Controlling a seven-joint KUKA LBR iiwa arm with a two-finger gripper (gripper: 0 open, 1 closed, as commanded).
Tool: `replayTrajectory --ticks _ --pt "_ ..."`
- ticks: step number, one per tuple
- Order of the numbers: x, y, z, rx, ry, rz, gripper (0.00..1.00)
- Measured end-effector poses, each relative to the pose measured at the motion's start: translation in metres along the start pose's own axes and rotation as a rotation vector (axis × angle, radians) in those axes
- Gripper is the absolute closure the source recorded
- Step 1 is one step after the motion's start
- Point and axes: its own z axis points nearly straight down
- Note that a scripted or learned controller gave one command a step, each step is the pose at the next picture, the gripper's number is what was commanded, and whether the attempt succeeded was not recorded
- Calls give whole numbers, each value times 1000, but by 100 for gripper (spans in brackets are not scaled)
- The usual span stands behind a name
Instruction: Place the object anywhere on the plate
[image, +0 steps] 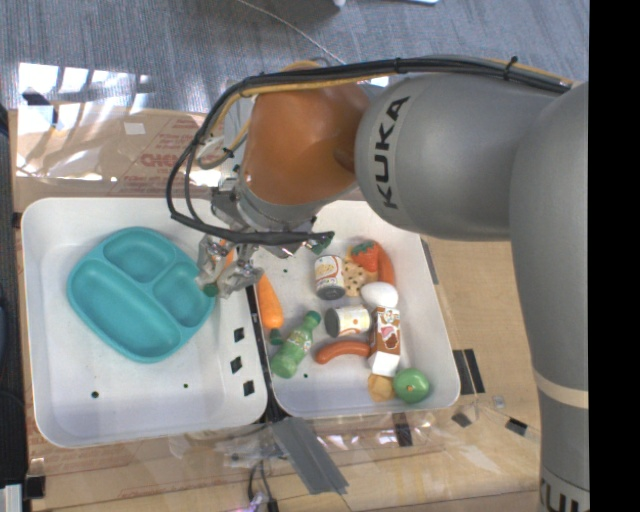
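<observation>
Overhead, slanted — both bins (240, 400)

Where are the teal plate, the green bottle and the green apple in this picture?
teal plate (120, 300): camera view, on its large lower compartment.
green bottle (293, 346): camera view, on its body.
green apple (411, 384): camera view, on its rounded top.

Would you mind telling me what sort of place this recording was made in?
Probably a robotics lab test bench: a KUKA arm reaches over two white bins, one holding a teal plate, the other toy food such as a carrot.
</observation>
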Motion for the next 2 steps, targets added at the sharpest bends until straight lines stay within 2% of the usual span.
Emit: replayTrajectory --ticks 1,2 --pt "-2 4 -77 8 -4 -141 100" --pt "50 11 -172 9 -2 -443 100"
